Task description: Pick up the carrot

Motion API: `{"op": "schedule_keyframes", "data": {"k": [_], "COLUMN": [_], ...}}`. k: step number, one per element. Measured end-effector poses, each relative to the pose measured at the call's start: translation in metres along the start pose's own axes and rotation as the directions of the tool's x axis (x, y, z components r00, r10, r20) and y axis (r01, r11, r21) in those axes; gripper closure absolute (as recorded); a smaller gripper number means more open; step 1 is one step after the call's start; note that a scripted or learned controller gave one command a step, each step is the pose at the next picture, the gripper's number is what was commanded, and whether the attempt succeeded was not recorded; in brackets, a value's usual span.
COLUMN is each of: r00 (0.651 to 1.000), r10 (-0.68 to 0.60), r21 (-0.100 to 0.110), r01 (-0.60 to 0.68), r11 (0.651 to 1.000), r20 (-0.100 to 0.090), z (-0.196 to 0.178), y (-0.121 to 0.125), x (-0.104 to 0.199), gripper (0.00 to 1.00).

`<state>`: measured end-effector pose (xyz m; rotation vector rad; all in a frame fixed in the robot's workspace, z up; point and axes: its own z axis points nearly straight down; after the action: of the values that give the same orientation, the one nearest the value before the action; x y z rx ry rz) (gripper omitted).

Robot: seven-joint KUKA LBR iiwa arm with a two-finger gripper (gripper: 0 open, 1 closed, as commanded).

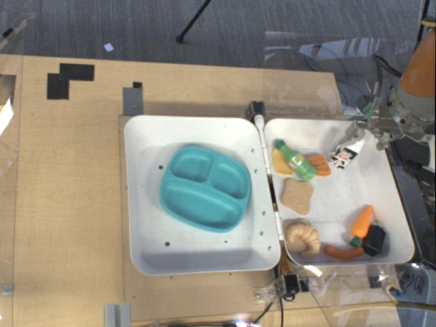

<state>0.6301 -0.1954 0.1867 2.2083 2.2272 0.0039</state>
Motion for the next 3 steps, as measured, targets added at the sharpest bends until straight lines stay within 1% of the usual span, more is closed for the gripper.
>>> {"op": "schedule_keyframes", "data": {"k": [1,2,3], "r00": [0.963,0.914,0.772], "r10": [-0.268,-0.406,-0.636], "r21": [0.005,0.000,-0.009], "r01": [0.268,0.406,0.636], "r11": [0.963,0.914,0.772], "r20": [-0.003,-0.001,0.010], "z": [0.091,0.086,0.096], "y": [-0.066,-0.108,-0.137], "x": [-0.009,-0.008,-0.009], "gripper": [0.00,0.00,0.00]}}
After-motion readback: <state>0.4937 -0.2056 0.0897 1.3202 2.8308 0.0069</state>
